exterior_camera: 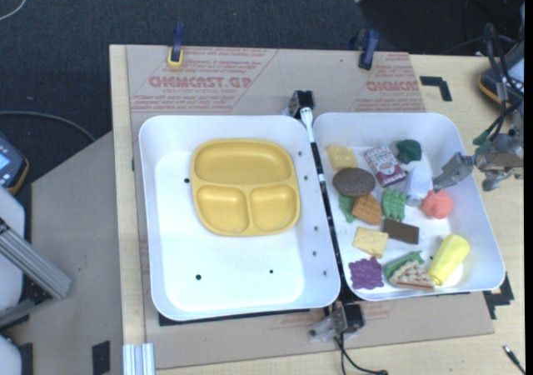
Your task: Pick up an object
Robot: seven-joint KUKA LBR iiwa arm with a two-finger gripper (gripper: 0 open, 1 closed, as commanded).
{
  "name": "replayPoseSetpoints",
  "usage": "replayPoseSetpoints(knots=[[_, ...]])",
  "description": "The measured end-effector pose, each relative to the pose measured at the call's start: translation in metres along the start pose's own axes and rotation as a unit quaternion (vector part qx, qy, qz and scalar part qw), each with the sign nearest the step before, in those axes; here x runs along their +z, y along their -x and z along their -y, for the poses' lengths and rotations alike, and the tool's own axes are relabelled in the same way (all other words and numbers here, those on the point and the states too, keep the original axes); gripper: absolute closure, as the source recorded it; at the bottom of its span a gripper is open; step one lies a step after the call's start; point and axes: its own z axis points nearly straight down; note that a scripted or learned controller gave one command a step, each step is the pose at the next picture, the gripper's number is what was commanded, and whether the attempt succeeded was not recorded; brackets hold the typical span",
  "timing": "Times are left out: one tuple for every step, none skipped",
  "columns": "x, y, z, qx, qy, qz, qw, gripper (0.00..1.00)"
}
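Grey two-finger gripper (454, 172): over right shallow white bin (487, 232), fingers apart, holding nothing; round pink-orange toy fruit (437, 204) just below its tips; yellow plastic cylinder (447, 258) further below; 1 yellow 3-compartment plastic tray (246, 186) in left white bin (241, 282).
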Motion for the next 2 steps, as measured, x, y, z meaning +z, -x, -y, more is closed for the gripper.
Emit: replayPoseSetpoints(knots=[[-0.006, 0.0, -0.002, -0.002, 0.006, 0.002, 1.0, 0.0], [0.036, -0.001, -0.001, -0.001, 0.003, 0.0, 1.0, 0.0]])
